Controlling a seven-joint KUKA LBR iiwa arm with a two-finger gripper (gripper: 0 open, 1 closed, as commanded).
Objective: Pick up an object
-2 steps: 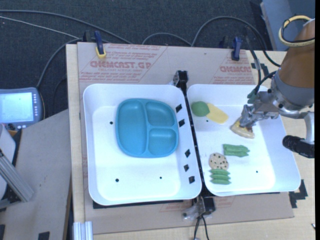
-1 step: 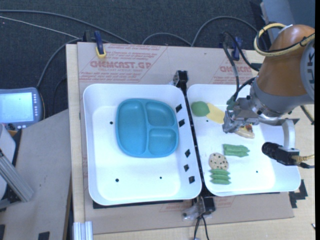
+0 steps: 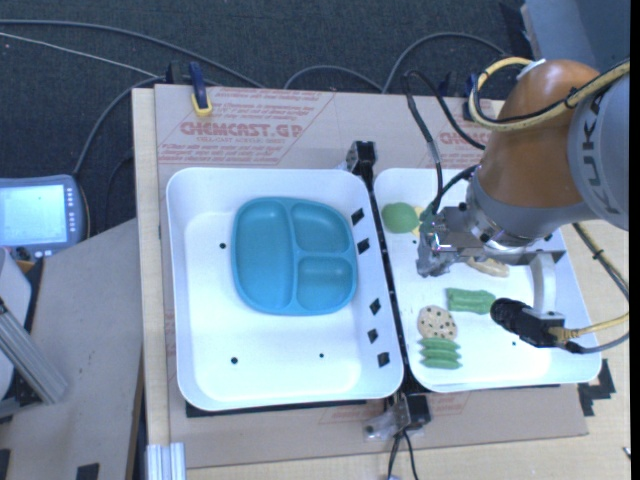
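Observation:
The right bin (image 3: 570, 368) holds several small items. A light green round piece (image 3: 399, 217) lies at its upper left. A green oblong piece (image 3: 470, 300) rests in the middle, with a speckled cookie (image 3: 436, 322) and a ridged green pod (image 3: 439, 354) below it. A beige piece (image 3: 491, 266) pokes out from under the arm. My gripper (image 3: 434, 256) hangs low over the bin's left part, between the round green piece and the oblong one, just left of the beige piece. The wrist hides what lies beneath it.
The left bin (image 3: 200, 298) carries a blue divided plate (image 3: 295, 256). A black divider with clips (image 3: 372, 268) runs between the bins. A black fitting with a yellow cable (image 3: 525, 323) sits over the right bin's lower part. Cables cross the dark floor behind the bench.

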